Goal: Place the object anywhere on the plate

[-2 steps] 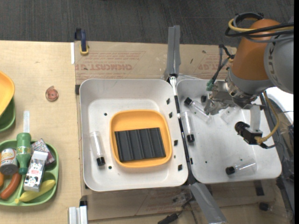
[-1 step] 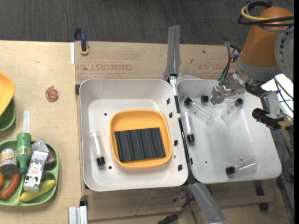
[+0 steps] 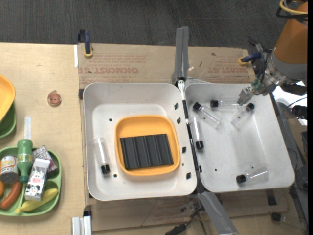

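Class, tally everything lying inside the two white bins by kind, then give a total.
Clear vials with black caps: 6
Orange plate: 1
Dark ridged block: 1
Total: 8

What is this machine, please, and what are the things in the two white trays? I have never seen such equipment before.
You look down at a slant from one camera fixed above a bench. The grey and orange machine is a robot arm; its gripper hangs over the right bin, just above a clear vial with a black cap. Four more such vials lie in that bin. The left bin holds an orange plate bearing a dark ribbed block, with one vial beside it. I cannot see anything held.
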